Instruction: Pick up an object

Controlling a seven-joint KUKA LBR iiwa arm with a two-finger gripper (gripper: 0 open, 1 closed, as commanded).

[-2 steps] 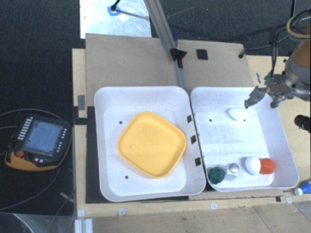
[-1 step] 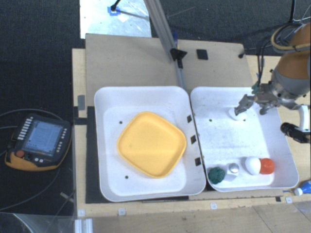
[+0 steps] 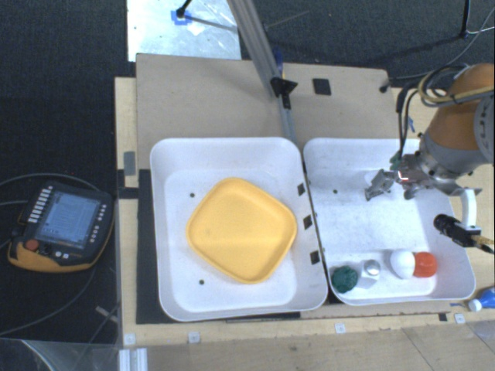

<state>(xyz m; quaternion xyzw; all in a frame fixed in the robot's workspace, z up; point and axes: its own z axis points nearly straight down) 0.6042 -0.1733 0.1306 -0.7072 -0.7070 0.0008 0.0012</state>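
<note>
Four small things lie in a row along the near wall of the right bin [image 3: 456,280]: a dark green ball [image 3: 345,278] at the left end, a small silvery piece [image 3: 370,269] just beside it, then a white ball [image 3: 402,263] touching an orange-red ball [image 3: 425,264]; nothing lies over them, and the bin floor behind them is bare; the left bin [image 3: 166,207] holds a yellow square plate [image 3: 241,229], lying flat at its middle, well apart from the row; off the bench at the left sits a teach pendant [image 3: 60,224]; the gripper [image 3: 380,185] hangs over the far part of the right bin, away from the four things, its fingers apart and gripping nothing; the arm [image 3: 456,134] reaches in from the right, orange band above the wrist.
</note>
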